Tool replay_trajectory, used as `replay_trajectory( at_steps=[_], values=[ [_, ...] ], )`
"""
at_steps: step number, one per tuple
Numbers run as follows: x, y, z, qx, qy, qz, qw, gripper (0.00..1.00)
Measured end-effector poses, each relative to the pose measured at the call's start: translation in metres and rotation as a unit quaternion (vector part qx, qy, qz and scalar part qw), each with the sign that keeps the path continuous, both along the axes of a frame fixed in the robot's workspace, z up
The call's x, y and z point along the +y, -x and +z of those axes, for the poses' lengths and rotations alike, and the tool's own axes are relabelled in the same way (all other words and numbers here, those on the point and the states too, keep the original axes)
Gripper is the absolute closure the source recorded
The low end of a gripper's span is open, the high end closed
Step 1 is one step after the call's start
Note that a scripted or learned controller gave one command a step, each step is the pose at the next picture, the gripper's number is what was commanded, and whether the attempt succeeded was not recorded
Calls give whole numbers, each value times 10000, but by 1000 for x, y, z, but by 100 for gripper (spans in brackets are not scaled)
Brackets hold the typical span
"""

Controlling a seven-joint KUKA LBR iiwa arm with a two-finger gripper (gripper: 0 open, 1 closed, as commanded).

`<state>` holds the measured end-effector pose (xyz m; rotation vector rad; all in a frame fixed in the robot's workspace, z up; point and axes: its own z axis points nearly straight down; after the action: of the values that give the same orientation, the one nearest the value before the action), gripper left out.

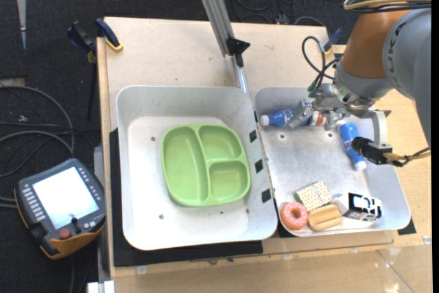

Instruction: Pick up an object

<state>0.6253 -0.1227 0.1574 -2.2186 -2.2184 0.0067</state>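
Observation:
My gripper (pixel 306 117) hangs low over the back of the right bin (pixel 312 161), below the grey arm with its orange band (pixel 370 44). Just left of it lies a small blue bottle (pixel 277 119), touching or nearly touching the gripper's tip. A small red and white piece (pixel 317 119) shows right at the gripper. A blue and white bottle (pixel 352 145) lies to the right, under the wrist. Along the bin's front edge lie a pink donut (pixel 295 215), a speckled square sponge (pixel 313 194), a tan bread roll (pixel 325 217) and a black and white item (pixel 363 206).
The left bin (pixel 137 147) holds a green divided plate (pixel 206 164). A slanted metal pole (pixel 216 3) crosses above the back of the bench. A teach pendant (pixel 60 206) lies on the floor at the left. Black cables (pixel 315 58) loop beside the arm.

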Motion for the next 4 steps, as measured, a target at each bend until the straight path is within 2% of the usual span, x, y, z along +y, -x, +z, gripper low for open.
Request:
replay_trajectory(
  at_steps=[1,2,3,4],
  values=[
    [6,3,-63,3,-4,3,10000,0],
    [6,3,-62,-24,0,0,10000,0],
    [6,2,-52,-36,1,1,10000,100],
    [-3,6,2,-60,8,-2,10000,100]
  ],
)
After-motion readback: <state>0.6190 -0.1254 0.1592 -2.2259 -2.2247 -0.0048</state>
